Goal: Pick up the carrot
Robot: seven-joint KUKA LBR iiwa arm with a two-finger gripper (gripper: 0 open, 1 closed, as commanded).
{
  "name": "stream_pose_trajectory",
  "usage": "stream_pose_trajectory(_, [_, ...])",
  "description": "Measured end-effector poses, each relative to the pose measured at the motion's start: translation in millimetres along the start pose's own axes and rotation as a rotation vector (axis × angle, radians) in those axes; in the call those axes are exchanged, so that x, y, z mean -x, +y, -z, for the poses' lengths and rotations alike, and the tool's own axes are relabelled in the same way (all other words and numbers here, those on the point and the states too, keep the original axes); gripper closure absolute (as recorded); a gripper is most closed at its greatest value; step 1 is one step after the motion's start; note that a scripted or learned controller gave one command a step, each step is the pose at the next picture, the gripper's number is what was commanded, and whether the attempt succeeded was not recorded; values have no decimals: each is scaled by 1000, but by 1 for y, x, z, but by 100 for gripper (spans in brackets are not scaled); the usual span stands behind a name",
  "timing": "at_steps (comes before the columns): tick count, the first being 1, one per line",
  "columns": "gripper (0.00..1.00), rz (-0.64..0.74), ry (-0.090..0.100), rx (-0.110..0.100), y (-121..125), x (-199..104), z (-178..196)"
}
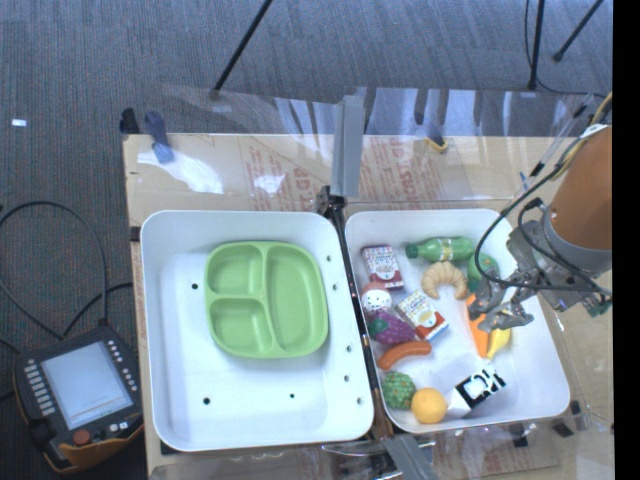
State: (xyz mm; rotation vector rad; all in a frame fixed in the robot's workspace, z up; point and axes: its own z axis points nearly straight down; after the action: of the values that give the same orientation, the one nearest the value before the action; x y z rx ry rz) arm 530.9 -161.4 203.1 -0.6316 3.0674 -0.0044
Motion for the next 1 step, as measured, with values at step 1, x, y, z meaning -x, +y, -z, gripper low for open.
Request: stream_pose_trajectory(1, [100, 207, 4, 7, 24, -29, -101])
